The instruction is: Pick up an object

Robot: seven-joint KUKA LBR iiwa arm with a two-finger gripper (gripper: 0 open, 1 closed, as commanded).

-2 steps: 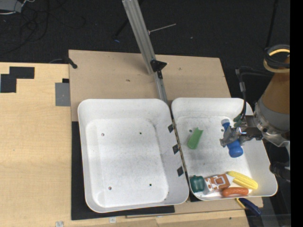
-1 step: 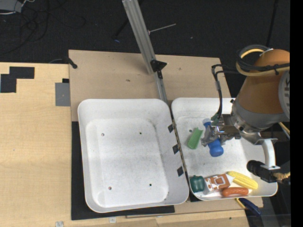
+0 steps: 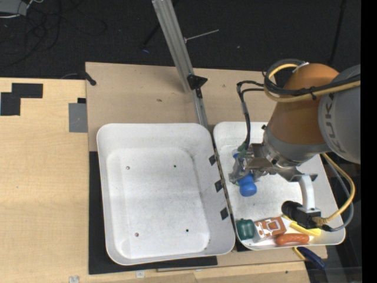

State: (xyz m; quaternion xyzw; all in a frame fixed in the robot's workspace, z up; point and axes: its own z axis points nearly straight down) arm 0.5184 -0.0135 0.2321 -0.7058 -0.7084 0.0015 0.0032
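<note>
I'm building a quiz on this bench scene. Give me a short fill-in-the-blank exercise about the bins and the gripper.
1. The gripper is over the ____ bin in the camera view.
2. The small object just below the gripper is ____ in colour.
3. The green object lies near the right bin's ____ corner.
4. The band above the wrist is ____.

Missing words: right; blue; lower left; orange
</note>
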